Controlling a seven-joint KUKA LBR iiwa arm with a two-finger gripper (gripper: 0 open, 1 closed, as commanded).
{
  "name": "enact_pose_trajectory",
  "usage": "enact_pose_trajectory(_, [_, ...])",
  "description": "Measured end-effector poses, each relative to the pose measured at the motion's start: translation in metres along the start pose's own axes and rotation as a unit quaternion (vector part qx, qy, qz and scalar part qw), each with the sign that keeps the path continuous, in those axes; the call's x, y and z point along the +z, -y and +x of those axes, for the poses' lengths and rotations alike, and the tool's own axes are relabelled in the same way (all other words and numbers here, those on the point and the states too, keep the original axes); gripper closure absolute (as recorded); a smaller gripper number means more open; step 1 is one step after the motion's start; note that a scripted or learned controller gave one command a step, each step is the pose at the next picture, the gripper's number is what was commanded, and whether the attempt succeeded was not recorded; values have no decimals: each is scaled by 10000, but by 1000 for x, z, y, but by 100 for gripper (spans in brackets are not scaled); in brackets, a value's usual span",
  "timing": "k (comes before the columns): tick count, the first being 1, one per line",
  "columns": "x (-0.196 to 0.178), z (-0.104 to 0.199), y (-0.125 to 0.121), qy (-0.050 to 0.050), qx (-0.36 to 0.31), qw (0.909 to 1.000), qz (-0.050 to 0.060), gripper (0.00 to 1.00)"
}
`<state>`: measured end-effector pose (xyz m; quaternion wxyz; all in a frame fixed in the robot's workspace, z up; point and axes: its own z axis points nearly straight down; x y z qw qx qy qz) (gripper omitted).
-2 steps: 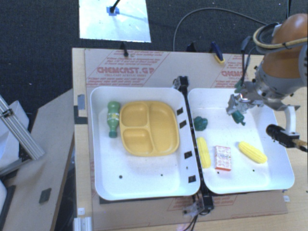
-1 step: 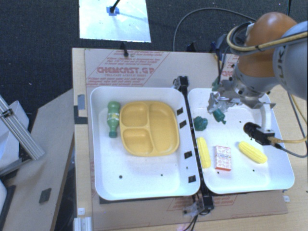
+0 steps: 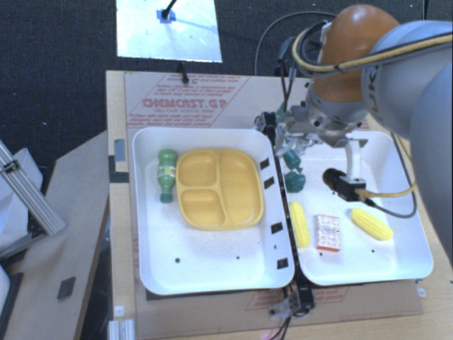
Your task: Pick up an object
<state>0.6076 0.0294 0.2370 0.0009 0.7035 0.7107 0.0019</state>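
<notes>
Nearest us in the right bin (image 3: pixel 417 261) we find a small red-and-white packet (image 3: pixel 328 232) lying flat, with one corn cob (image 3: pixel 299 224) just beside it at nine o'clock, lying along the divider between the bins, and a second corn cob (image 3: pixel 372 224) at about three o'clock from the packet, set at a slant. In the left bin (image 3: pixel 152 261) we see a yellow divided tray (image 3: pixel 217 188) resting near the middle, and a green bottle (image 3: pixel 166 175) lying just beside the tray at nine o'clock, its cap pointing toward twelve. Farther back in the right bin, at about eleven o'clock from the packet, a dark teal object (image 3: pixel 294 181) sits close to the divider, and the gripper (image 3: pixel 291 163) hangs right over it, at its twelve o'clock; whether it touches the object we cannot say. Beyond that, the grey arm (image 3: pixel 410 69) with its orange band rises toward two o'clock.
</notes>
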Motion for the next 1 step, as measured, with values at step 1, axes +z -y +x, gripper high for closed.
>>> enact_pose_trajectory(1, [7, 49, -25, -2, 2, 10000, 2, 100])
